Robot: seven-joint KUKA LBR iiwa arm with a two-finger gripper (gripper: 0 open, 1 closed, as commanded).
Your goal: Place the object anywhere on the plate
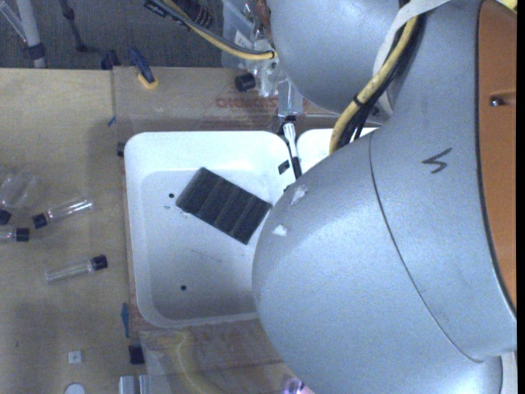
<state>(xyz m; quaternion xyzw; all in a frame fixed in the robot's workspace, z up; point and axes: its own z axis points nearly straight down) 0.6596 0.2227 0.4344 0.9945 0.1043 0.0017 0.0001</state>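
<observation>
Dark ribbed rect. slab (223, 205) is lying flat on the floor of the left white bin (135, 220), toward the far half, turned at an angle to the bin walls. Its near-right corner is sitting just beside the arm's outline. Can't tell whether this slab is the task's object or the plate. Two small dark specks are showing on the bin floor: one (171, 195) just left of the slab, the other (183, 286) nearer the front wall, well apart from the slab.

Grey arm (385, 261) is reaching in from the right and covering the bin's right side w/ its big rounded joint housings. Orange band (502, 97) is showing at the far right edge, and a black zigzag mark (437, 162) on the housing beside it. Yellow cable (373, 80) is running down btwn the upper and lower housings. Gripper state: can't tell whether it's wide, narrow or holding anything.

A sliver of the second white bin (316, 140) is peeking out btwn the arm sections, w/ a thin black-and-white strip (291, 150) hanging over the divide btwn the bins.

On the wooden bench (57, 121), left of the bin, clear vials w/ black caps are lying on their sides: one (75, 267) nearer, another (61, 213) farther back, apart from each other. A blue clamp (143, 71) is sitting at the bench's far edge, behind the bin.
</observation>
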